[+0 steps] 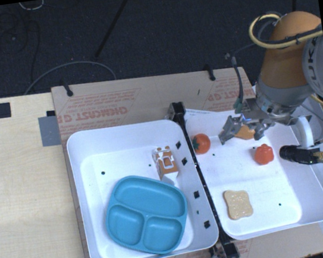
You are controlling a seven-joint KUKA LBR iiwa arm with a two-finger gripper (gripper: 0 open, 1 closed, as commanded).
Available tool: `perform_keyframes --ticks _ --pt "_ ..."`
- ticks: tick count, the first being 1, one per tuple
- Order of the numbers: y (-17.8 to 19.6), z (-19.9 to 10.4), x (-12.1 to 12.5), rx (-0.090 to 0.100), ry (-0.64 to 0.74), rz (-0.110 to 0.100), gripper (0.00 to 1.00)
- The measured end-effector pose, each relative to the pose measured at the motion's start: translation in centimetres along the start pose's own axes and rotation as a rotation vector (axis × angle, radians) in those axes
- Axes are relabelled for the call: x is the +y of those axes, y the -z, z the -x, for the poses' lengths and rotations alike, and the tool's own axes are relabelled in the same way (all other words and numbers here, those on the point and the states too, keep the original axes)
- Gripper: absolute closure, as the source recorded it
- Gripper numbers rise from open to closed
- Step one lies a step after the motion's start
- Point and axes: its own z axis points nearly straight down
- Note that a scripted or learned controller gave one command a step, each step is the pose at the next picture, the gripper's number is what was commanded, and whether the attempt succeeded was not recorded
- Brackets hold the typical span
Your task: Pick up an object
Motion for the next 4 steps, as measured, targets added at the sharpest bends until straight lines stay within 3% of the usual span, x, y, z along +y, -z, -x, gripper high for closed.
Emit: perform_keyframes --ticks 1,3,4 --pt "0.7 0.0 0.3 -0.001 0.001 0.013 0.0" --pt "-9.9 -0.1 1.0 -0.001 0.0 0.007 0.0" --pt "-12.7 -0.2 0.9 -0.001 -0.002 0.009 0.0"
